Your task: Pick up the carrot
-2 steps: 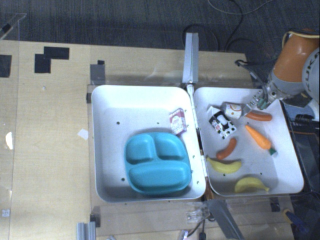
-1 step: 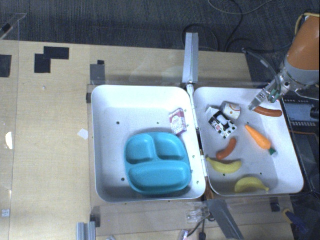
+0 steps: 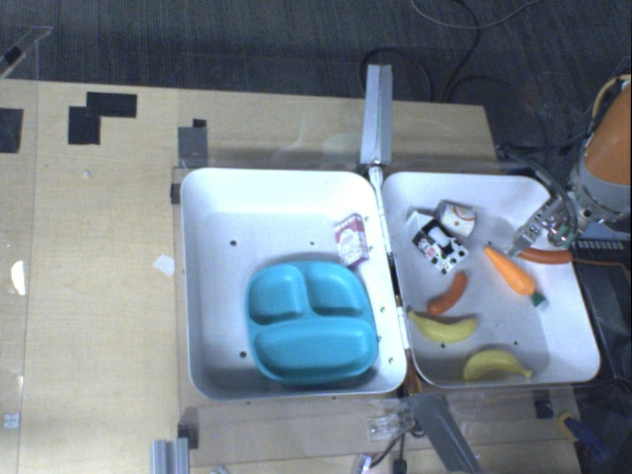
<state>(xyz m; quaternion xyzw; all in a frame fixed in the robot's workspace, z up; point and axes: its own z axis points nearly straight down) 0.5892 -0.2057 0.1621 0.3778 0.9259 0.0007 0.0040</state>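
The small packet and the black-and-white item bear print too small to read.

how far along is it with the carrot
Done: the claw has reached into the right bin, hanging close to the carrot's right, near its upper end. In hand: nothing; the carrot lies on the bin floor, with the sausage and two bananas nearby. Left: closing on the carrot and lifting it. The claw is too small to tell whether it is open or shut.
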